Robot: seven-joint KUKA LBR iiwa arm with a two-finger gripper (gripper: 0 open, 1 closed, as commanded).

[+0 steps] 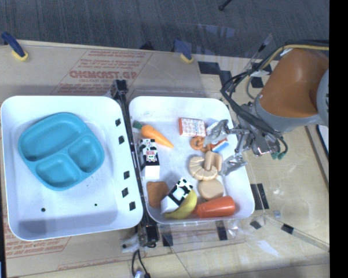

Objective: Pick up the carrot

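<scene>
Carrot (153,134) apart from seemingly open gripper (227,145)

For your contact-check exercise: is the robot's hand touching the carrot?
Apart. The camera view shows the hand at the right bin's right side, with bare white bin floor between it and the carrot.

carrot (154,134) in right bin (162,104), upper left

Bench (58,68) bears two white bins (11,172), side by side.
</scene>
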